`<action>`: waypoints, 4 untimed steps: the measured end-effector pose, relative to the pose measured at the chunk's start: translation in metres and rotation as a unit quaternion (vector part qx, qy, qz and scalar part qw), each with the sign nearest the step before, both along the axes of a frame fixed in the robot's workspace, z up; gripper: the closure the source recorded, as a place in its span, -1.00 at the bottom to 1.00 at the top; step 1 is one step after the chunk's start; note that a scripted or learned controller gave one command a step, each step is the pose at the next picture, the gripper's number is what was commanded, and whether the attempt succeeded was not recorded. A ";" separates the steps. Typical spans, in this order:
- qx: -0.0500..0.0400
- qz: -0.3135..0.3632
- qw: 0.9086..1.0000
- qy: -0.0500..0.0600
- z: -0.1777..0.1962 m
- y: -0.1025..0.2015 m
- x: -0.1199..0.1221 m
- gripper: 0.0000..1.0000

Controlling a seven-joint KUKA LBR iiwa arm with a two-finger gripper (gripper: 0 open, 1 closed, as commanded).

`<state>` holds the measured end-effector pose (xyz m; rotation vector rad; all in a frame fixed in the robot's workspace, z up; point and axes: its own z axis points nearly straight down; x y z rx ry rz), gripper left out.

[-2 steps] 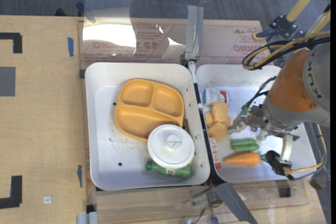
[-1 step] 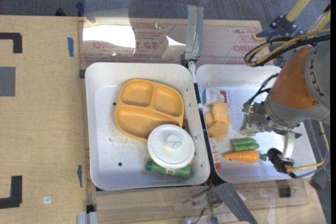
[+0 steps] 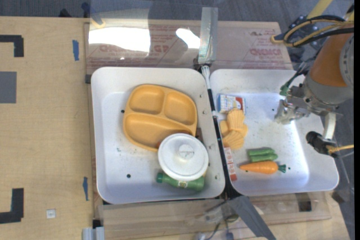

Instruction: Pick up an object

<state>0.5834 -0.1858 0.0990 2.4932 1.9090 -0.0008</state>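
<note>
Gripper (image 3: 285, 111) low over right bin (image 3: 322, 177), far-right part, grip state impossible to tell. Left bin (image 3: 107, 137): orange divided plate (image 3: 157, 115), white lidded bowl (image 3: 183, 155), green item (image 3: 181, 181) under it. Right bin: yellow toy (image 3: 234, 128), carrot (image 3: 260, 167), green pepper (image 3: 261, 153), small carton (image 3: 230, 103).

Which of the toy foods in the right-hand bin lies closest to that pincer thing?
The green vegetable, I'd judge. It lies just above the orange carrot and nearer the pincer than the yellow piece or the small carton by the divider.
</note>
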 end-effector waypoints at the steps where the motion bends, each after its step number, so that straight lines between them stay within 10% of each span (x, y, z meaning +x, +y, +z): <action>1: 0.001 0.001 1.000 0.000 0.000 0.002 0.000 -1.00; 3: -0.001 0.128 0.992 -0.004 -0.011 0.083 -0.101 -1.00; 4: -0.001 0.128 0.992 -0.005 -0.001 0.083 -0.101 1.00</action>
